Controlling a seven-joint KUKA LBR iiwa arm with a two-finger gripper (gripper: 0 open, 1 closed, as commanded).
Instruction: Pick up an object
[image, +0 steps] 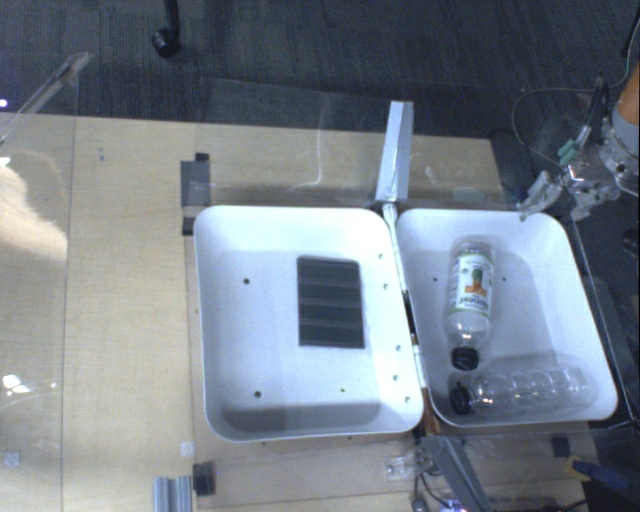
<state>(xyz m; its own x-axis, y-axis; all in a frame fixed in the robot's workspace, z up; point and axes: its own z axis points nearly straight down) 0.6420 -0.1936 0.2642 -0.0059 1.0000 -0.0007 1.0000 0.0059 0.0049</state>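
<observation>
Here, gripper (548, 190) at upper right of frame, above right bin's (585, 260) far corner; whether it is open or closed cannot be told | labelled clear bottle (470, 293) lies flat mid-bin | second clear bottle (520, 390) along near wall | dark ridged pad (330, 302) centres left bin (225, 300)

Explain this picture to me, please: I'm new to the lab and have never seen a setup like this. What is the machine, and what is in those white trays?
You are looking down, at a slant, from one fixed camera above a wooden bench. Two shallow white bins sit side by side on it. The left bin holds a dark ribbed rectangular object lying flat. The right bin holds two clear plastic bottles: a labelled bottle lying lengthwise with its dark cap toward the near edge, and a second bottle lying crosswise along the near wall. The machine is a robot arm reaching in from the right; its end effector is at the upper right, above the far corner of the right bin. Nothing is visibly held in it.
</observation>
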